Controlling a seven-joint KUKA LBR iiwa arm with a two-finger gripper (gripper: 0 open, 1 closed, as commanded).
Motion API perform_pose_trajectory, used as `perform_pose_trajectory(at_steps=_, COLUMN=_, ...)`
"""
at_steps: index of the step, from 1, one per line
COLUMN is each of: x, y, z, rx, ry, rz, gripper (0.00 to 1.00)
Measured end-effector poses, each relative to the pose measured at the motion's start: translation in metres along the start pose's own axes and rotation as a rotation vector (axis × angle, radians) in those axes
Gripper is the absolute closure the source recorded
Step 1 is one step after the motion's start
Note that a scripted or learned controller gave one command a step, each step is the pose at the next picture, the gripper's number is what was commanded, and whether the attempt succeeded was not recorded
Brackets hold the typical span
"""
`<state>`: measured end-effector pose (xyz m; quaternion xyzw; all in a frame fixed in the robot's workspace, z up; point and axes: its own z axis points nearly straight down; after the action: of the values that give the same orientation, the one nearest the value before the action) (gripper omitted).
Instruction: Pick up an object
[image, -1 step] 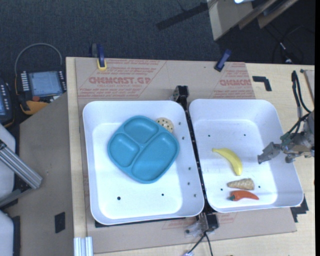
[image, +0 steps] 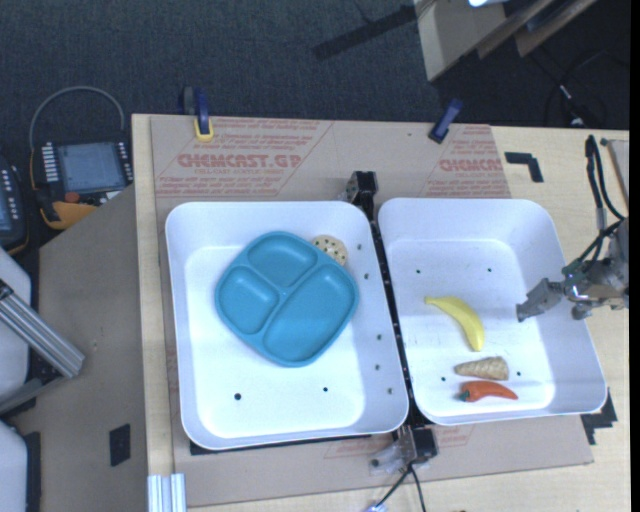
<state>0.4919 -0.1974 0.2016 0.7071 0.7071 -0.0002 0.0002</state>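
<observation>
Gripper (image: 530, 305) hangs over the right bin's (image: 520, 225) right edge; its state is unclear. Banana (image: 458, 320), cone (image: 482, 369), pepper (image: 488, 392) lie near the front edge.

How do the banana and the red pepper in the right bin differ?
The banana is yellow; the pepper is red with a dark stem end. The banana looks longer and lies diagonally mid-bin; the pepper lies nearly level by the bin's near wall. The banana lies apart; the pepper lies right beside a tan item. Both are curved food items on the right bin's floor.
</observation>
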Motion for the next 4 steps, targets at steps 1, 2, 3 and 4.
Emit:
perform_pose_trajectory(at_steps=1, x=-0.002, y=-0.005, z=0.044, rx=0.006, ry=0.003, rz=0.001, gripper=0.00)
perform_pose_trajectory(at_steps=2, x=0.000, y=0.005, z=0.097, rx=0.002, ry=0.002, rz=0.000, gripper=0.00)
perform_pose_trajectory(at_steps=3, x=0.000, y=0.004, z=0.118, rx=0.004, ry=0.003, rz=0.000, gripper=0.00)
perform_pose_trajectory(at_steps=4, x=0.000, y=0.005, z=0.107, rx=0.000, ry=0.000, rz=0.001, gripper=1.00)
